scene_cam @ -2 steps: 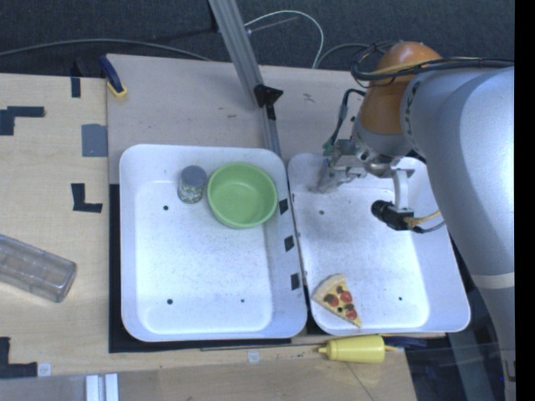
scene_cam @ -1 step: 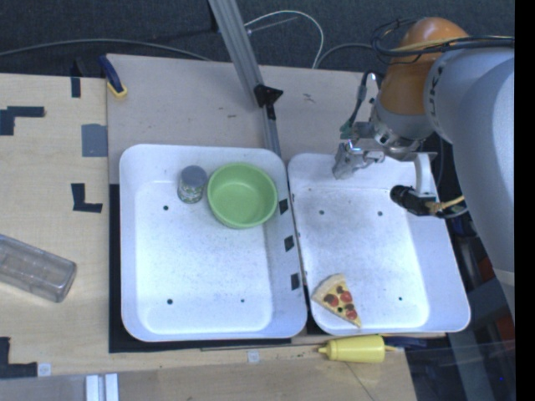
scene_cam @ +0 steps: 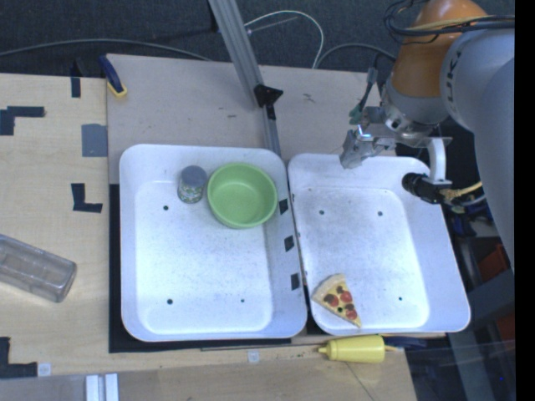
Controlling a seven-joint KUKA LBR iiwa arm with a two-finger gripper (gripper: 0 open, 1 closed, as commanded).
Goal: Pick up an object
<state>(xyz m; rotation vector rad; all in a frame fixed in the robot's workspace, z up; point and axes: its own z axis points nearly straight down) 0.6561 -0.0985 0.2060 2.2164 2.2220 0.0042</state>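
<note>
Approach step, judged: grey two-finger gripper [scene_cam: 354, 156], jaw state cannot tell, hangs over the far rim of the shallow white right-hand bin [scene_cam: 435, 307], well apart from the triangular toy pizza slice [scene_cam: 337, 297] at its near-left corner; next move needs travel there and descent.

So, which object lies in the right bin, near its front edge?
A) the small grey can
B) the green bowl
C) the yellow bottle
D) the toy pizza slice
D: the toy pizza slice lies on the floor of the right bin, near the front; the green bowl and small grey can sit in the left bin, and the yellow bottle lies on the bench.
</note>
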